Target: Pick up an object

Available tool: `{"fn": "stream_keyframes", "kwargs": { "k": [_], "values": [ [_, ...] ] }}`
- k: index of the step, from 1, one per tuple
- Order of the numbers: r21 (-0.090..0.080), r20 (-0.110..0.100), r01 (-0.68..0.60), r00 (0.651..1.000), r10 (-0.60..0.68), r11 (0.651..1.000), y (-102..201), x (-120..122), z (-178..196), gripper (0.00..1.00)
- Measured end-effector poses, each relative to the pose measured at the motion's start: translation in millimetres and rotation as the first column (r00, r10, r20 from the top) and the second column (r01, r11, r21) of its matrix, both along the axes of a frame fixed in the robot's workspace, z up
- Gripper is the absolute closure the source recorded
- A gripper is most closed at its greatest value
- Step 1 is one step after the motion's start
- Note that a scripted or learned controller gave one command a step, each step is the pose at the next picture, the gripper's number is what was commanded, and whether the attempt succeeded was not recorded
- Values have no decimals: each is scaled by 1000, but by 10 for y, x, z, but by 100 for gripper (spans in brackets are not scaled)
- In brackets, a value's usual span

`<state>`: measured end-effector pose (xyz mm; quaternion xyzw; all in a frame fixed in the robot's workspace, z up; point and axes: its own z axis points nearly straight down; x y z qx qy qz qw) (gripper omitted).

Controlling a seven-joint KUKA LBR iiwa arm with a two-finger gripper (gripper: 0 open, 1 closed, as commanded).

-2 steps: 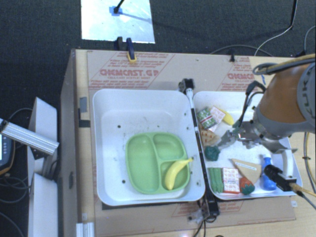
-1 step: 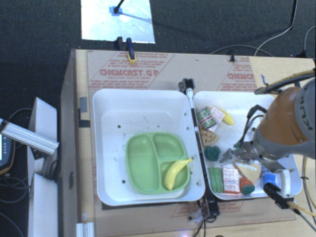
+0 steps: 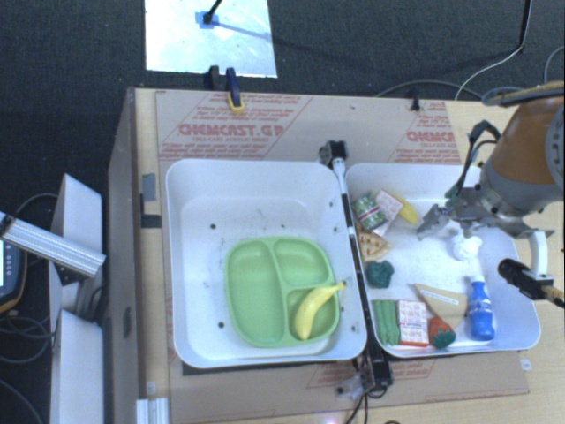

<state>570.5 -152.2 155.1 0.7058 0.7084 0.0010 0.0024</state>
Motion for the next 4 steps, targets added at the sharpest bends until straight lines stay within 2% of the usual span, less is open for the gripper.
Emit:
{"fn": "stream_keyframes", "kwargs": {
  "k": [1, 2, 3, 4],
  "values": [
    [1, -4, 2, 1000, -2, 1000, -388, -529, -708, 0],
    [2, 0, -1, 1000, 1, 1000, 60, -11, 87, 0],
    [1, -5, 2, 1000, -2, 1000, -473, -753, -692, 0],
    [0, 2, -2, 1000, 2, 1000, -537, 695, -129, 0]
  ]
}}
